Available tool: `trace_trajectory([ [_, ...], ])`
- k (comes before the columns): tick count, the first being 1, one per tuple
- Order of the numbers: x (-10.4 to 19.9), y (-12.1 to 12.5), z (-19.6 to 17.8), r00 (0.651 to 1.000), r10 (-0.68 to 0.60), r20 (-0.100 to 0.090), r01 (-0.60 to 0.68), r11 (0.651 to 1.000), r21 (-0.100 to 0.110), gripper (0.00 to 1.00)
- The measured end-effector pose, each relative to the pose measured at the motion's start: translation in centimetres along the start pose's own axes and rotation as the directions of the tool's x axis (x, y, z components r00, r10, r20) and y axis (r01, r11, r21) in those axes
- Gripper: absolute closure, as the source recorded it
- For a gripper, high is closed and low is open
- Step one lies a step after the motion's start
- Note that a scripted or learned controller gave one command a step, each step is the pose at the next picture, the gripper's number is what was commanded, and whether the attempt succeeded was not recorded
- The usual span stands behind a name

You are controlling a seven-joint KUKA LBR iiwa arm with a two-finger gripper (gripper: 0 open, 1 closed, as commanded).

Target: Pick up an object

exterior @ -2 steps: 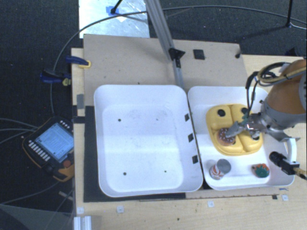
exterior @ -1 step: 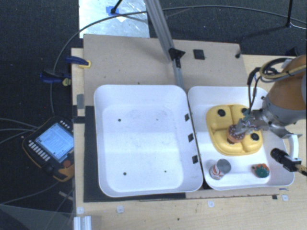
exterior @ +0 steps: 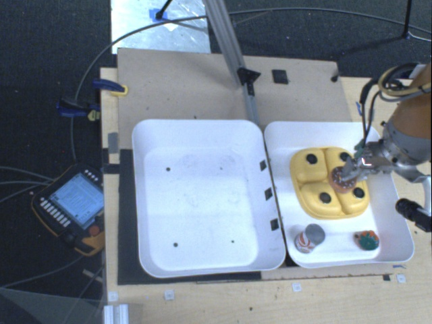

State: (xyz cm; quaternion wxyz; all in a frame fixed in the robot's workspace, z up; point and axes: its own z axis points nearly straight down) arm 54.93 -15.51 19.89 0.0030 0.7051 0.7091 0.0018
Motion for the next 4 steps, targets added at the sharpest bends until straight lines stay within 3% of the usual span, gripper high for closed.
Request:
trace_trajectory([
  [1, 0.0, 0.2, -5.4, 1.0, 0.0, 0.0, 0.0, 1.0, -0.001, 1.0],
  [3, 9.6, 0.8, -3.4, 1.0, -0.004, -0.003, 0.004, 1.0, 0.005, 1.0],
  [4, 14.6, 0.7, -4.1, 1.0, -0.005, -0.004, 0.005, 1.0, 0.005, 1.0],
])
